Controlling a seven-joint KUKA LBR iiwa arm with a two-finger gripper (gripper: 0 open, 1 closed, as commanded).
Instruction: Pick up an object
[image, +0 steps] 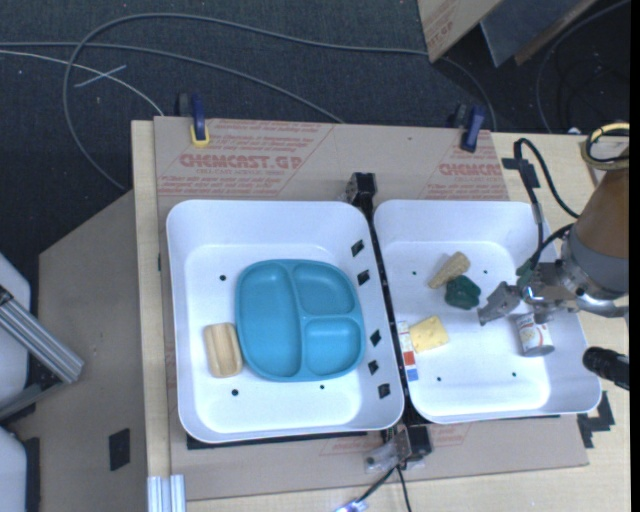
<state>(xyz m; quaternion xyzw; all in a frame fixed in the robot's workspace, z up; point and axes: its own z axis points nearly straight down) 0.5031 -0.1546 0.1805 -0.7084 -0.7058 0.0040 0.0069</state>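
The right bin (480, 398) holds a tan wedge (449, 268), a dark green lump (462, 292) and a yellow cheese-like block (429, 334). My gripper (516, 310) hangs over the right side of this bin, just right of the green lump and apart from it. A small silvery cylinder (535, 337) shows directly below the wrist, and I cannot tell whether it is a loose object or part of the gripper. Nothing is plainly held.
The left bin (190, 300) carries a blue divided plate (299, 318) with a tan bread-like piece (222, 349) beside it on the left. A small red and blue card (408, 357) lies by the bins' shared wall. Cables run along the bench's right side.
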